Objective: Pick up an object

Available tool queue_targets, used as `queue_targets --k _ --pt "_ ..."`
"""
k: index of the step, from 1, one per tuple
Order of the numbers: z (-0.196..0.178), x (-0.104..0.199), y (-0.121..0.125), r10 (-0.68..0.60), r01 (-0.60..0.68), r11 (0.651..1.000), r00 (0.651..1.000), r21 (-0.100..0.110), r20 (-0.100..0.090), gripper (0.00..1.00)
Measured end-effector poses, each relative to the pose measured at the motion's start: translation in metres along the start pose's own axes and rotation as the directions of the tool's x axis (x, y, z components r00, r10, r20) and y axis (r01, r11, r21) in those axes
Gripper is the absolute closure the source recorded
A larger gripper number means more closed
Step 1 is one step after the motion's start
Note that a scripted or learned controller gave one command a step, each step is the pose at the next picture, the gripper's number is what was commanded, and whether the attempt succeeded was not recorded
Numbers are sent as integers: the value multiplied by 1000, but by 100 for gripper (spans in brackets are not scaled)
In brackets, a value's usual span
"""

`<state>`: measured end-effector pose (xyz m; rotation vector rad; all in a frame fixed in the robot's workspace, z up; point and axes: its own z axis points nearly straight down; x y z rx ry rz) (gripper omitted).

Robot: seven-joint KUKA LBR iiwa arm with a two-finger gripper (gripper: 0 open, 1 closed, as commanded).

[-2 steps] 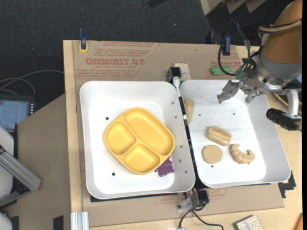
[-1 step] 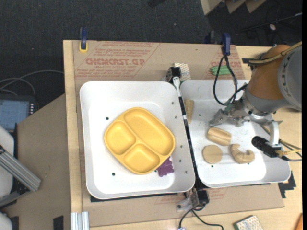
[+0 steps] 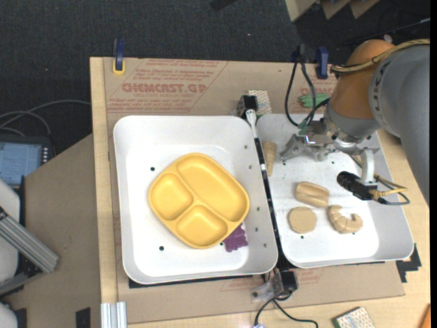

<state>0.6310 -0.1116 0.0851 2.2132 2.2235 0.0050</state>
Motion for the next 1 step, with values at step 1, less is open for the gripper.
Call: queue_targets --k 1 --pt "1 11 -72 7 -7 1000 1000 13 -3 0"
